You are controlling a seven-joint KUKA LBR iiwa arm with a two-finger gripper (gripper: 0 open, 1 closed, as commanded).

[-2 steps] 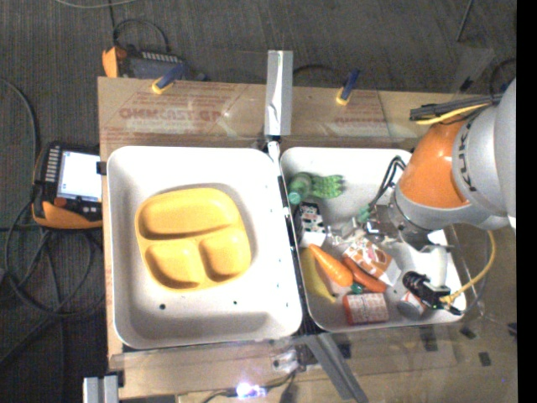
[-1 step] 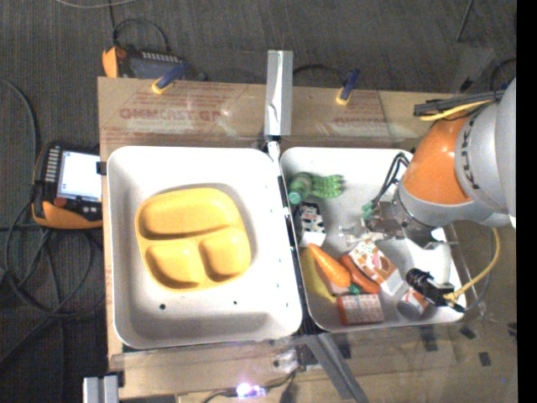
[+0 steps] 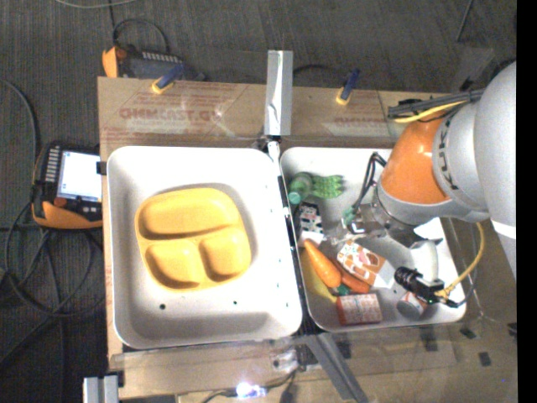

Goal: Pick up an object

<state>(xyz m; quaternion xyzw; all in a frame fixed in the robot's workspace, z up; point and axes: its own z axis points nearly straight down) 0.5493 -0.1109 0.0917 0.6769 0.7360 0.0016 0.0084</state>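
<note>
With our gripper (image 3: pixel 362 222) low in the right bin (image 3: pixel 457 313), finger state impossible to tell, we should centre squarely over the carrot (image 3: pixel 320 264) before closing.

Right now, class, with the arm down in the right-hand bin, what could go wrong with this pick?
1. The objects crowd together: the carrot, small carton and red box touch or overlap, so the gripper may nudge neighbours or close on two.
2. The green toy sits near the bin wall, leaving little room.
</note>
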